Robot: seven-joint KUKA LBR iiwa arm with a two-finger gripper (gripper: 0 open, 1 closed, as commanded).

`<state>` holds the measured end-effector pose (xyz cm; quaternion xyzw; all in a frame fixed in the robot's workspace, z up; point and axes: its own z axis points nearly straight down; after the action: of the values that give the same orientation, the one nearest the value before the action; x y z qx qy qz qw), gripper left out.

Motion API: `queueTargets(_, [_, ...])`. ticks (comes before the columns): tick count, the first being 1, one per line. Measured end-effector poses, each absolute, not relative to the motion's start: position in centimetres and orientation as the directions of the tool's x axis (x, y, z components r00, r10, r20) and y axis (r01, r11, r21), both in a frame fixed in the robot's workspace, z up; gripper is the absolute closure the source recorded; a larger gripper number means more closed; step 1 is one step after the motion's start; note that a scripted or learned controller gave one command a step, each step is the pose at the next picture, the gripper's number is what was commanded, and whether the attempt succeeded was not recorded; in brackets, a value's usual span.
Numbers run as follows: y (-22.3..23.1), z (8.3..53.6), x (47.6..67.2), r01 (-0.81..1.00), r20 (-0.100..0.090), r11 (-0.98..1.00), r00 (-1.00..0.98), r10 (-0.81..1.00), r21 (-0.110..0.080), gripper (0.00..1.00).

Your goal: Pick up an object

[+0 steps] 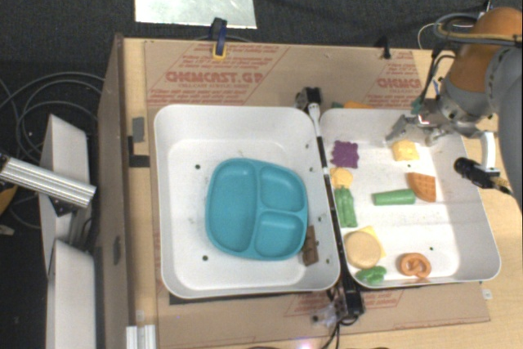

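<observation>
— Hovering over the right bin's far edge, the gripper hangs just above the yellow block; whether it is apart or together, I cannot tell.

— Why there?

— Likely lining up a grab. The block sits near the far edge, beside the orange wedge and green stick.

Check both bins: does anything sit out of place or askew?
One thing: a brown piece lies on the left bin's right edge by the divider, beside the teal tray, apart from the toy food in the right bin.
</observation>
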<state>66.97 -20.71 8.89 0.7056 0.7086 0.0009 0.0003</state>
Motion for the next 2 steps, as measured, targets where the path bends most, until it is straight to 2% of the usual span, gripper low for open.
queueTargets(1, [-18.7,8.5,65.7,1.0,-0.001,0.006,-0.006,1.0,0.001,0.0])
queueTargets(2, [-18.8,10.2,66.1,1.0,-0.005,0.009,-0.009,1.0,0.015,1.0])
